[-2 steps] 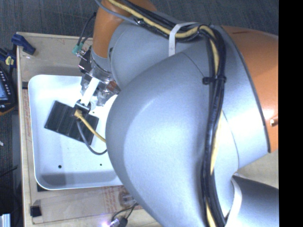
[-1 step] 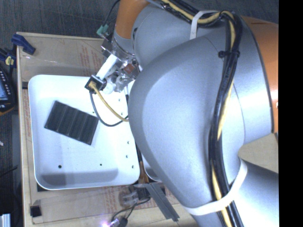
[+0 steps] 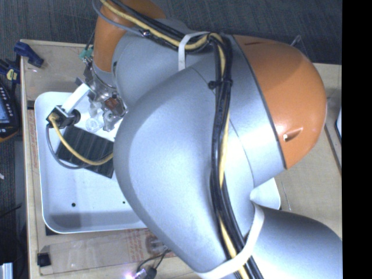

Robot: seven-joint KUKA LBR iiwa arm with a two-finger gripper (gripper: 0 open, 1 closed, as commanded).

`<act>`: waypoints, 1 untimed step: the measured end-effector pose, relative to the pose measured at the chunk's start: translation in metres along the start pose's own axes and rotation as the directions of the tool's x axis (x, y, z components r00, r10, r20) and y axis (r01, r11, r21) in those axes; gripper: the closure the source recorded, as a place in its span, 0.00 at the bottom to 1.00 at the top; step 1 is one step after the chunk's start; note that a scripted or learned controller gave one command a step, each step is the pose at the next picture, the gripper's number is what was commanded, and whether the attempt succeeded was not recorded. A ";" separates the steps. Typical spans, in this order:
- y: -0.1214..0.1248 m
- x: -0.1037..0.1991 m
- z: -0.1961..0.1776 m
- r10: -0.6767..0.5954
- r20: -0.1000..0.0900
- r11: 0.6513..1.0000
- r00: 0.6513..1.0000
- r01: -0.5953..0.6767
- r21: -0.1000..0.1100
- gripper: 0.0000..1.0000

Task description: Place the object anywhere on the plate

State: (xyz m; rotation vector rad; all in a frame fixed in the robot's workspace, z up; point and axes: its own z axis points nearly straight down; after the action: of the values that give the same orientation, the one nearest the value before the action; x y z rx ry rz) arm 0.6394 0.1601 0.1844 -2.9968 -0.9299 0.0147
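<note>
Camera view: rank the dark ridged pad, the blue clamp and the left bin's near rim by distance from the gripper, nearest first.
1. Dark ridged pad, directly under the gripper, inside the left bin.
2. Blue clamp, on the bench's far-left corner.
3. Left bin's near rim, at the bottom of the view.

Arm (image 3: 232,150) reaches in from the right & covers most of the bench (image 3: 58,57), incl. much of the left bin (image 3: 75,214). Its wrist end sits over the bin's far part, w/ the gripper (image 3: 96,121) just above the bin floor. A flat ridged pad (image 3: 87,147) lies in the bin, under & just in front of the gripper. A cable loop (image 3: 64,150) hangs from the wrist across the pad's left side. A clamp (image 3: 26,52) lies at the bench's far-left corner, outside the bin.
</note>
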 end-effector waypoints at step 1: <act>0.000 0.000 0.000 0.000 0.000 1.000 1.000 0.000 0.001 0.00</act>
State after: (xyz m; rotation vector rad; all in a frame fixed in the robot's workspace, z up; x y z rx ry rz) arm 0.6393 0.1602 0.1843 -2.9962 -0.9294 0.0157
